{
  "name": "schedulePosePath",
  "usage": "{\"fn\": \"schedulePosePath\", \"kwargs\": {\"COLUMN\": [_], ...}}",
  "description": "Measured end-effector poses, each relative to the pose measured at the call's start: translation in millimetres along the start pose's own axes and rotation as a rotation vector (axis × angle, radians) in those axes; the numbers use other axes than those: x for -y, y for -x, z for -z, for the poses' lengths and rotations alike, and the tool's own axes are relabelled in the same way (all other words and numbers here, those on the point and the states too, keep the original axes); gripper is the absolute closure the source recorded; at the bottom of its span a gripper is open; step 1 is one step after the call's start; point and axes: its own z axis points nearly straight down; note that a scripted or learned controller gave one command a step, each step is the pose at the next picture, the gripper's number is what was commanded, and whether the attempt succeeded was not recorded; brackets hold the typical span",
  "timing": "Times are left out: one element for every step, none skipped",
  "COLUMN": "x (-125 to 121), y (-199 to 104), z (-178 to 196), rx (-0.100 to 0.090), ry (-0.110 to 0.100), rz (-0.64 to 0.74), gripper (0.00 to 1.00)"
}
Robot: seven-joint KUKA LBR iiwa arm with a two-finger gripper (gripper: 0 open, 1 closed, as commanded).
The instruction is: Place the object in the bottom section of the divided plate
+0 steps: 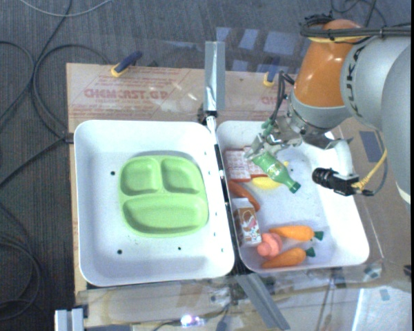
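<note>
While the gripper (272, 143) hangs over the right bin (345, 254) near its upper-left corner, a green bottle (276, 169) sits tilted between its fingers, so it appears clamped on the bottle's upper end. The green divided plate (164, 196) lies mid-left bin (96, 254), its bottom section vacant. The bottle likely handles light, rigid, slippery; grip across the body.

Bright, even overhead light; glare on the white bins (90, 185); soft shadows; mild overall blur

faint mirrored red lettering, cardboard sheet (134, 94), unreadable
</note>
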Motion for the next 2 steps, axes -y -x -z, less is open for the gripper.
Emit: {"fn": "schedulePosePath", "kwargs": {"x": [32, 58], "y": [-65, -113], "z": [-7, -15], "rx": [-0.005, -0.004], "ry": [0.001, 0.001], "rz": [0.224, 0.288], "gripper": [1.0, 1.0]}}
